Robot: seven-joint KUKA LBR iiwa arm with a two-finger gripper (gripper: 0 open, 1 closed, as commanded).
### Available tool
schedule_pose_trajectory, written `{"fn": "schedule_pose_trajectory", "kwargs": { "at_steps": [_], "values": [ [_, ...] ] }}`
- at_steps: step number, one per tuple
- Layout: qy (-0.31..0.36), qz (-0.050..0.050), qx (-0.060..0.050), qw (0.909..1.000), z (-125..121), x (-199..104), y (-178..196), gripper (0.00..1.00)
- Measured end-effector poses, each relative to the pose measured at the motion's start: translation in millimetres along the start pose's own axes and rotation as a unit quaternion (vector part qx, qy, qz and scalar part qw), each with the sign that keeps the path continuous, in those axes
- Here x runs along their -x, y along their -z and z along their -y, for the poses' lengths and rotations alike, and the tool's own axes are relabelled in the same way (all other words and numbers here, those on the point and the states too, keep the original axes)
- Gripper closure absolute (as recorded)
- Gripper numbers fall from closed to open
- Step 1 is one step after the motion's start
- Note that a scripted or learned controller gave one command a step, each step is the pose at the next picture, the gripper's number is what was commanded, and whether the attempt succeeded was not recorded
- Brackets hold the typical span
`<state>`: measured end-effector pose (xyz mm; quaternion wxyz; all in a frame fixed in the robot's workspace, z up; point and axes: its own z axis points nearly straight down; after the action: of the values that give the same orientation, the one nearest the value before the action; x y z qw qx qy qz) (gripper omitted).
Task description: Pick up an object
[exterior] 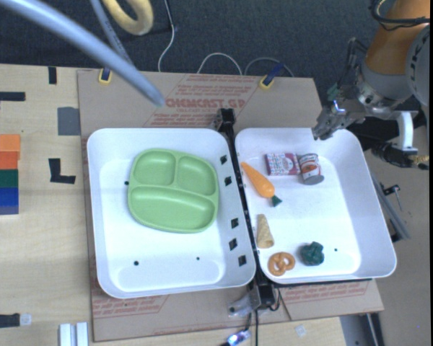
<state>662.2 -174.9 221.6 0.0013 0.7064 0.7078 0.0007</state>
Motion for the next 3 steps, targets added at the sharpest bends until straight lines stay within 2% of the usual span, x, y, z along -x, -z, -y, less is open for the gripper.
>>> {"fn": "schedule_pose_trajectory", "kwargs": {
  "at_steps": [1,2,3],
  "values": [
    [0.001,-0.001,-0.002,1.0000,19,-47,11,1.00],
    [0.001,-0.001,-0.003,1.0000,42,-93,-1,1.00],
    [0.002,-0.001,-0.003,1.0000,66,-143,9,1.00]
  ]
}}
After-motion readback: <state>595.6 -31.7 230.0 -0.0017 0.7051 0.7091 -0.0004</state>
